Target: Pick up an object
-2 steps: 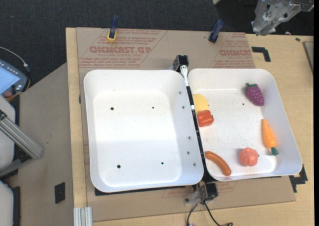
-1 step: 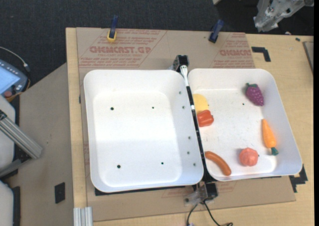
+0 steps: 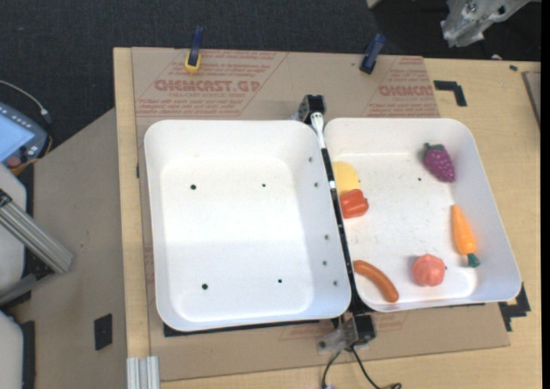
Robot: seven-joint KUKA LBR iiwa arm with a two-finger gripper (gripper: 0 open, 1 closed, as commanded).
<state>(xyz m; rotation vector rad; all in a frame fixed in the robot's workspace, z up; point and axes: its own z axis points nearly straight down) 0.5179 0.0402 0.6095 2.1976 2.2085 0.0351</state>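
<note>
Your gripper (image 3: 475, 9), upper right of frame, grip state unreadable, hangs well clear of the right bin (image 3: 490, 207) where grapes (image 3: 438, 161), carrot (image 3: 464, 233) and sausage (image 3: 375, 280) lie unpicked.

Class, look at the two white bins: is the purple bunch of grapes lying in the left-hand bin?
No. The purple grapes lie in the right bin, near its far right corner, above the carrot.

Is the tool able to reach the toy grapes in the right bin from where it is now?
Probably yes. The tool hangs above the bench's far right corner, and the purple toy grapes lie alone in the right bin, with nothing over them or touching them.
</note>
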